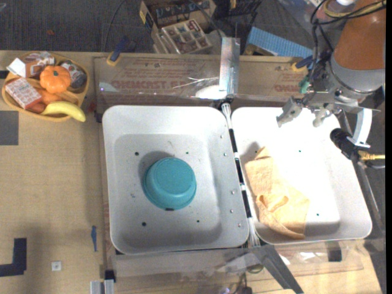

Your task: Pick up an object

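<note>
Overhead, the arm (361,38) hangs its end effector (303,114), fingers spread and empty, above the right bin (361,225)

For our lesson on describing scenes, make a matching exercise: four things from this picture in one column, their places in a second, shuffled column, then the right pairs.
Things
1. round teal plastic bowl
2. crumpled yellow cloth
3. two-finger gripper
4. small orange pumpkin

Places
A. above the right bin's far edge
B. in the shallow basket at the bench's far left corner
C. upside down in the middle of the left bin
D. against the right bin's left wall

Pairs: 1-C, 2-D, 3-A, 4-B
</note>
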